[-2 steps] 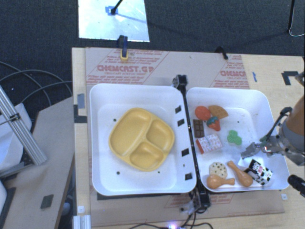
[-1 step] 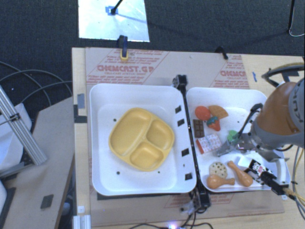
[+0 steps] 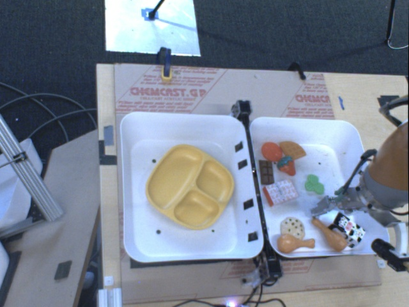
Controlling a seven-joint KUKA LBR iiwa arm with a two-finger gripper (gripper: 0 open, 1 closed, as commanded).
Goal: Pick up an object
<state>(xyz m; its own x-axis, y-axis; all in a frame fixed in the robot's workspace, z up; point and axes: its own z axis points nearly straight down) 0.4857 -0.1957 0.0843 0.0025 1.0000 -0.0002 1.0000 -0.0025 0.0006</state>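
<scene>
Gripper [image 3: 327, 204] — lower right of frame, grip state unreadable; best descends squarely over black-and-white toy [image 3: 348, 228]; avoid drumstick [image 3: 329, 233].

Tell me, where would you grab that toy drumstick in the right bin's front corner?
Take the toy drumstick across its thin bone end, which points right, coming straight down from above. It lies flat, and the fat rounded end on the left sits close to the bin wall and the spotted cookie, so the narrow shaft probably offers the tool more room.
</scene>
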